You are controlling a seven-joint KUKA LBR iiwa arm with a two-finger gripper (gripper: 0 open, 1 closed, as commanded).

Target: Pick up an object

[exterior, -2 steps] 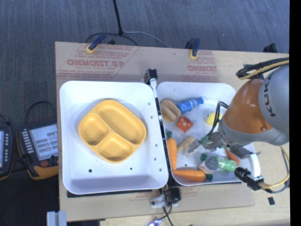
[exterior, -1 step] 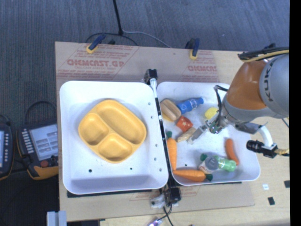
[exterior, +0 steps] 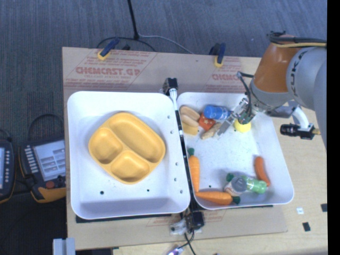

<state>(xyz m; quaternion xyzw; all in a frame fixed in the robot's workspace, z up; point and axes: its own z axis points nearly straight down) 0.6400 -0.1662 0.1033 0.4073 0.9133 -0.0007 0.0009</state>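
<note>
In the right bin (exterior: 281, 158) I see a blue can (exterior: 215, 112) lying near the far wall, with a small red piece (exterior: 206, 123) and a tan bread roll (exterior: 189, 116) just beside it, and a small yellow cup (exterior: 243, 125) close by. Two carrots (exterior: 194, 173) lie along the left and near walls, an orange sausage-like piece (exterior: 260, 170) lies near the right wall, and a clear bottle with green ends (exterior: 245, 185) lies on its side between them.

You get bright, even overhead light. The two shallow white plastic bins (exterior: 74, 158) nearly wash out, with soft glare along their rims. Shadows inside them stay faint. Small items look slightly soft; the picture is low in resolution.
</note>
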